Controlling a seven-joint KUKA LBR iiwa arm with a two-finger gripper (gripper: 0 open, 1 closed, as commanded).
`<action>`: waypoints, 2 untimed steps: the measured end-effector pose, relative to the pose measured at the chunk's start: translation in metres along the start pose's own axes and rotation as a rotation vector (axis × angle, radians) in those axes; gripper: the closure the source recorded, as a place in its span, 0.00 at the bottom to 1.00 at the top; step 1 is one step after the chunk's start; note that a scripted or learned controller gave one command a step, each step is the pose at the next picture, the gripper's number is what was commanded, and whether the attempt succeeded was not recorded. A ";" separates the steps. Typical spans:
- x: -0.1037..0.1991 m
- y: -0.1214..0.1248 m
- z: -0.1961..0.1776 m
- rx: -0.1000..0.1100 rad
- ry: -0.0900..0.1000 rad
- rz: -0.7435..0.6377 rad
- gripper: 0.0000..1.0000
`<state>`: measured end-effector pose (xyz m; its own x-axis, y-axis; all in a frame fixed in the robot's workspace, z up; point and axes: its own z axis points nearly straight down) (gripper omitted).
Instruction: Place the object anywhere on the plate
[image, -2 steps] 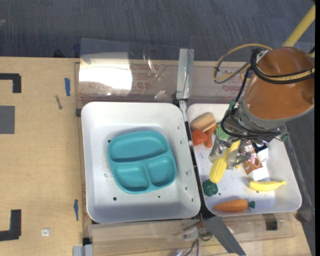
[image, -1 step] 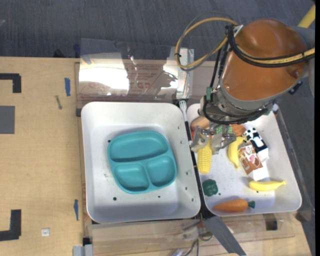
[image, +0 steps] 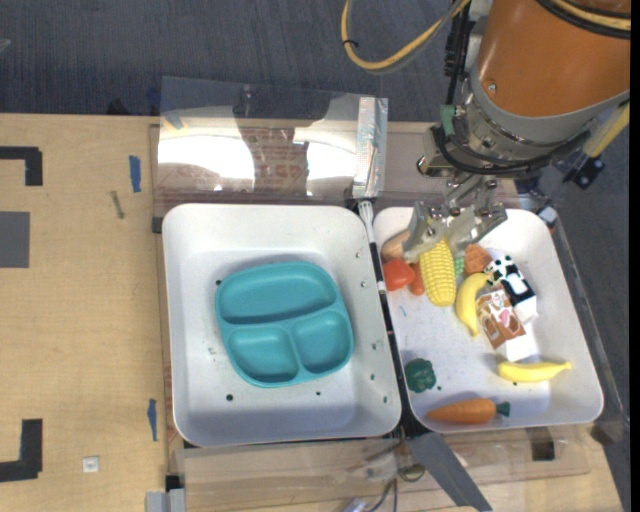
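Hovering hand (image: 447, 232) over corn (image: 437, 274)

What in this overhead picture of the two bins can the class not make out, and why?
- Gripper: whether it grips the corn cob; the wrist overhangs it.
- Pale item by the red piece: partly hidden by the gripper, unidentifiable.
- Milk carton print: too small to read.
- Arm: cut off by the top edge.

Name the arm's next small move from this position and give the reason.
Probably a short descent onto the corn cob. The gripper sits directly above the cob's upper end in the right bin, with nothing seen between its fingers, and the teal plate in the left bin bears no object yet.
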<state>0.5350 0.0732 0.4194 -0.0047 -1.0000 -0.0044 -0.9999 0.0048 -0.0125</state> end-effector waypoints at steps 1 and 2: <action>-0.032 -0.004 -0.067 -0.003 -0.002 -0.220 1.00; -0.070 0.045 0.052 -0.018 -0.003 -0.420 1.00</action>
<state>0.4914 0.1436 0.3670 0.4037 -0.9149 -0.0060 -0.9149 -0.4037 0.0036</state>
